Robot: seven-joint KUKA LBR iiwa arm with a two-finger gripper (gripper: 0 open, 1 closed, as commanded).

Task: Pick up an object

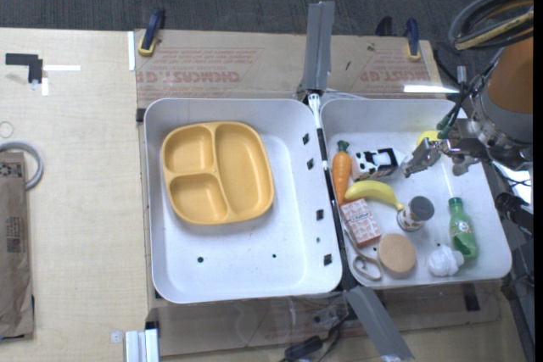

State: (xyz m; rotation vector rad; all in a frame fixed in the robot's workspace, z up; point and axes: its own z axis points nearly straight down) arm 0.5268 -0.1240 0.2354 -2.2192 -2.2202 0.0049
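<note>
The right bin (pixel 501 263) held a carrot (pixel 341 169), banana (pixel 374 192), green bottle (pixel 461 226), small jar (pixel 415 214) and a black-and-white toy (pixel 374 163). Above them hovered the gripper (pixel 434 153), seemingly spread and holding nothing, though it was small and blurred. A yellow divided plate (pixel 217 172) lay in the left bin (pixel 170 267).
</note>
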